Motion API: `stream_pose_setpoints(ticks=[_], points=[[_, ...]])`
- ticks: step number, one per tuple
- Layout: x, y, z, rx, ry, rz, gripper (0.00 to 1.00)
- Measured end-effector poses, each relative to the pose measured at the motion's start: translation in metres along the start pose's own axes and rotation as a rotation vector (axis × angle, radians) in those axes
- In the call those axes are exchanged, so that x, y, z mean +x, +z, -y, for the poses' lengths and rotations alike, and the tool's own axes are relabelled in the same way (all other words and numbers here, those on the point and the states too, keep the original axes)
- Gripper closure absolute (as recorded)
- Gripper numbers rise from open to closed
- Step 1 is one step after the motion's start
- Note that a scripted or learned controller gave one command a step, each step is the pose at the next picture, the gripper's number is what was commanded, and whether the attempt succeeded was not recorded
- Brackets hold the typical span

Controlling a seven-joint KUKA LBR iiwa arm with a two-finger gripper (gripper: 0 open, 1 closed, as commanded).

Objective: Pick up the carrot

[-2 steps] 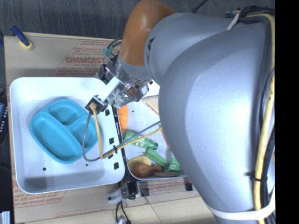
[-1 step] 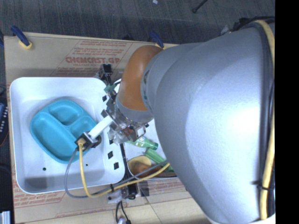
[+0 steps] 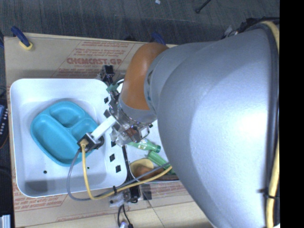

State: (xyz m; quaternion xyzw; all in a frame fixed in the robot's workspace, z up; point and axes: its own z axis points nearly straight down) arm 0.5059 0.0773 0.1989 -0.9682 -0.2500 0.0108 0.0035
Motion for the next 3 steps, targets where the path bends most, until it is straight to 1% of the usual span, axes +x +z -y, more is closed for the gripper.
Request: stream_pose_setpoints(ticks=[3], points=[[0.002,-0.028,0.004,0.019,-0.027,0.018,1.0]])
